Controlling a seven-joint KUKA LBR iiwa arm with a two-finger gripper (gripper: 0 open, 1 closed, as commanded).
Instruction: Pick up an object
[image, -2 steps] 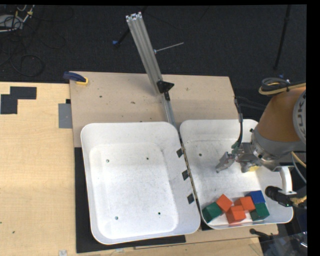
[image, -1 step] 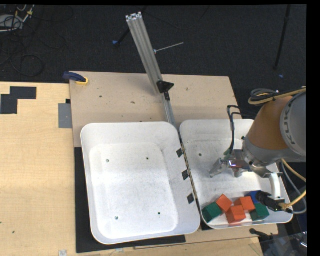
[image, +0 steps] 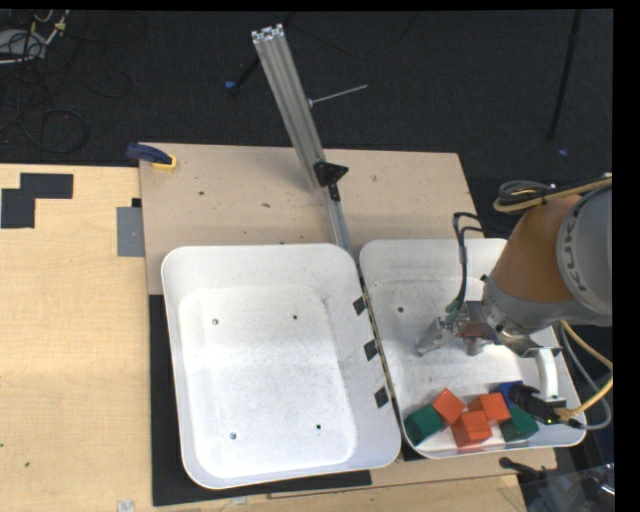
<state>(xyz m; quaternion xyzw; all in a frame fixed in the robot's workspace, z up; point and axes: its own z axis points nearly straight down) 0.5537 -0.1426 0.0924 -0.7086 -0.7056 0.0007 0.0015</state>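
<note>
The gripper (image: 437, 338) hangs over the right bin (image: 420, 275), whether parted or closed I cannot tell. At its 5 o'clock, 3 orange blocks (image: 470, 415) and 2 green blocks (image: 425, 423) crowd together; a descent could wedge between neighbours and lift nothing.

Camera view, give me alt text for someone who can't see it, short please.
A grey and orange robot arm reaches from the right into the right white bin, its gripper hanging above bare bin floor. Orange blocks, green blocks and a blue piece cluster in that bin's near corner, apart from the gripper. The left white bin lies beside it.
</note>
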